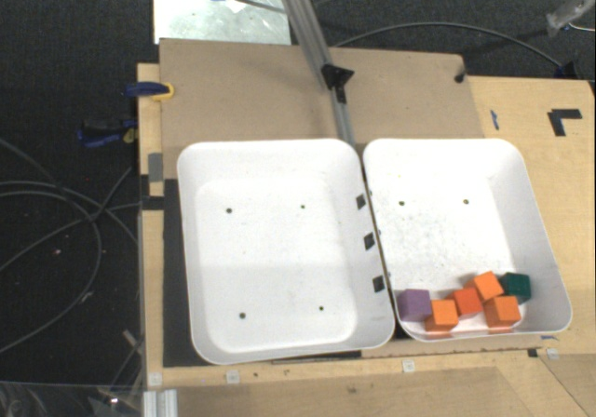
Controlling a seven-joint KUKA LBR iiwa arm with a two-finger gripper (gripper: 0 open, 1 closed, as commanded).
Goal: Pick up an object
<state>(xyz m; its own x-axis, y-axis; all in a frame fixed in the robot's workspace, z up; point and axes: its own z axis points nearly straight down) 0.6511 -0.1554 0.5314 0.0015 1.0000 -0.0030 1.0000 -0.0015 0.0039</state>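
Two white bins sit side by side on a tan board [400,89]. The left bin [270,248] shows a bare floor with four small dark dots. The right bin [526,173] holds a cluster of blocks in its near right corner: a purple block [414,302] at the left, four orange blocks [467,301] touching one another, and a dark green block [516,287] at the right. Black clips [369,240] sit along the seam between the bins. A grey metal pole [303,15] slants from the far side down to the seam. Blue clamps [104,133] grip the board's left edge. Dark carpet [65,33] with loose cables [56,220] surrounds the bench. Gripper state: cannot tell.
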